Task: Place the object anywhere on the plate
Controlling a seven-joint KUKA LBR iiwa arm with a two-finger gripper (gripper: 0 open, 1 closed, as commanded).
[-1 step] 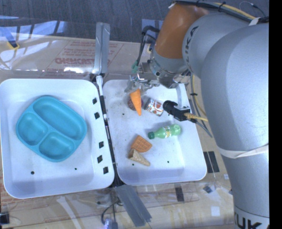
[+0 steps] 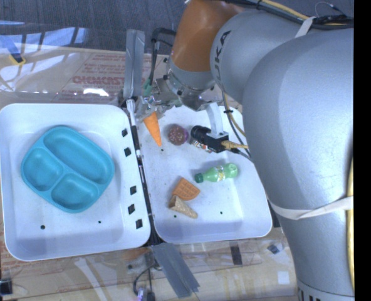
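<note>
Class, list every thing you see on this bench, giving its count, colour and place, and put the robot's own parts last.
Shallow white bins: two, white, side by side.
Blue divided plastic plate: one, blue, left bin.
Orange toy carrot: one, orange, right bin's far left.
Round dark-red toy: one, beside the carrot.
Green toy bottle: one, green, lying mid right bin.
Tan wafer pieces: two, tan, right bin's near part.
Gripper: one, above the carrot.
Arm: one, grey with orange band, right.

end effector fingers possibly hidden | carrot top covered
</note>
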